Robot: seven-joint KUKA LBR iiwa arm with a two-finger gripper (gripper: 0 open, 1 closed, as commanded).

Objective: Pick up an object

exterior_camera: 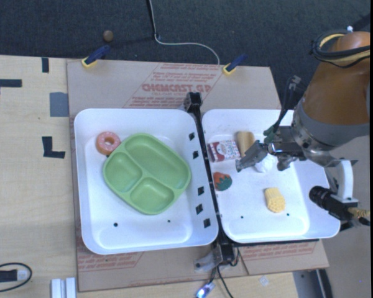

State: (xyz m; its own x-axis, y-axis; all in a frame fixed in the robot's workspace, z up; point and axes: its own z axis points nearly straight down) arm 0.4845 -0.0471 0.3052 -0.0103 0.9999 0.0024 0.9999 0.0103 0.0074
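Observation:
My gripper (265,161) hangs over the middle of the right bin (311,228), open, with its two fingers (248,159) spread wide. A small pale lump (262,166) lies on the bin floor between them; whether they touch it is unclear. A tan bread-like piece (244,139) and a red and white packet (223,149) lie just left of the gripper. Lower down sit a red and green piece (222,180) near the bin's left wall and a yellow corn cob (274,200) below the gripper.
The left bin (87,216) holds a green divided plate (147,173) and a pink donut (107,143) at its upper left. The arm's grey and orange body (336,85) stands over the right bin's far right side. A black divider (202,166) runs between the bins.

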